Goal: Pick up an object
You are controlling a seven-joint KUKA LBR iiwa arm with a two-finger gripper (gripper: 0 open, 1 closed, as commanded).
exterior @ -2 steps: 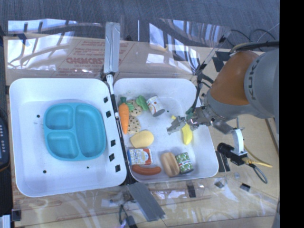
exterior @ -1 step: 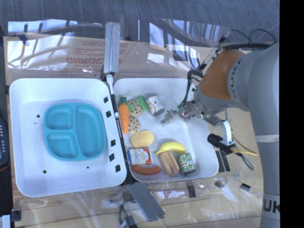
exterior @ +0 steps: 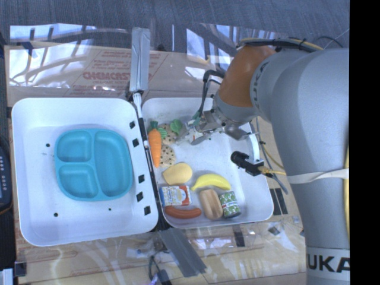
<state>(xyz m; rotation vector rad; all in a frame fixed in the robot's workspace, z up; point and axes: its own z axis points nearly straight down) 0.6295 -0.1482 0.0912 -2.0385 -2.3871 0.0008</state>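
Note:
My gripper (exterior: 198,132) hangs low over the upper middle of the right bin (exterior: 259,186). Just left of it lie a green toy (exterior: 176,125) and a speckled cookie (exterior: 165,135). An orange carrot (exterior: 155,146) lies along the bin's left wall. Below the gripper sit a pale yellow potato-like piece (exterior: 177,173), a banana (exterior: 211,181), a bread roll (exterior: 209,203), a small can (exterior: 230,204), a red sausage (exterior: 183,212) and a small carton (exterior: 175,195). I see nothing held in the gripper.
The left bin (exterior: 35,206) holds a blue divided plate (exterior: 93,162). The arm's large grey body (exterior: 309,129) covers the right side of the view and overhangs the right bin's right edge. Crinkled plastic and cardboard (exterior: 101,70) lie behind the bins.

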